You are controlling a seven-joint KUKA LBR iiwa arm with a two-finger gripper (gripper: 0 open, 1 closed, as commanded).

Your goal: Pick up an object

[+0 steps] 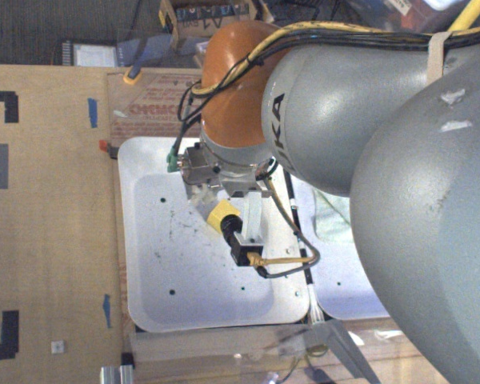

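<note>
Over one white bin [168, 278], the arm [320, 126] reaches down.

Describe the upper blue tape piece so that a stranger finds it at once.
Find the left white bin. Above its upper left corner, on the tan board, sits the upper blue tape piece. The lower blue tape piece lies near the bin's bottom left corner instead.

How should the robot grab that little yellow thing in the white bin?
Probably from straight above, pinching the yellow thing across its rounded upper-left part. It looks small and stubby, lying on the flat floor of the white bin away from the walls, so there is room on both sides. Its lower-right end is hidden.
</note>
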